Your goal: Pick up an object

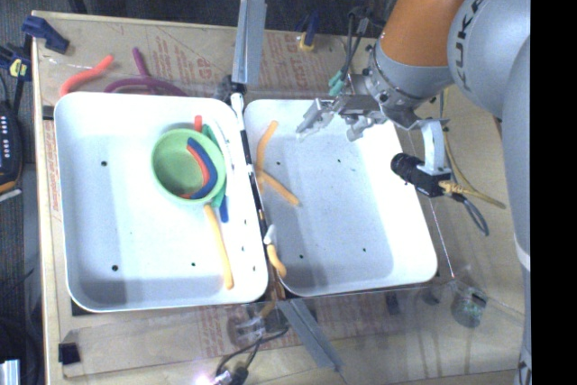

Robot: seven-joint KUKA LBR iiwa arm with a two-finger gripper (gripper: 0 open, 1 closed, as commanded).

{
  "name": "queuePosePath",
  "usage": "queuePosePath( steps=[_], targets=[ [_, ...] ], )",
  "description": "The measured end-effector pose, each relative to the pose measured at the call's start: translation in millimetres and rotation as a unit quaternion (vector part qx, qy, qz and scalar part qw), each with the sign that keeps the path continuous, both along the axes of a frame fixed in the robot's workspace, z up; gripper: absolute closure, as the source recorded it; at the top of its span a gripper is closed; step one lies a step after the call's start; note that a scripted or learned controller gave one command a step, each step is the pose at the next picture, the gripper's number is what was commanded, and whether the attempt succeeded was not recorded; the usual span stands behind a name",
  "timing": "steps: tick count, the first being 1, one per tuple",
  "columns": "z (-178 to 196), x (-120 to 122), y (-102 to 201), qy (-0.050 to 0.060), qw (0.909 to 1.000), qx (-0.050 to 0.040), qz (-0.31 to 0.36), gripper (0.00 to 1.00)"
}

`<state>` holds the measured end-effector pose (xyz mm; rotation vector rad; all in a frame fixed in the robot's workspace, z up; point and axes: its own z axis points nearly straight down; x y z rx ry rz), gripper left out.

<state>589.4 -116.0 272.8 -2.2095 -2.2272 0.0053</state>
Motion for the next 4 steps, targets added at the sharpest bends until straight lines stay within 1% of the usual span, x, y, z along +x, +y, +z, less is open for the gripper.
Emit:
queuePosePath(
  steps=[1, 2, 3, 4],
  targets=[
    [-134, 5, 17, -0.001, 0.9998, -0.0014, 0.019, 0.0],
    [-145, -11, 11, -0.003, 0.9999, -0.0027, 0.014, 0.0],
    [-177, -36, -7, -0.007, 0.9998, -0.005, 0.017, 0.0],
    [-168, -37, -6, -0.004, 0.9998, -0.0038, 0.021, 1.0]
  ],
)
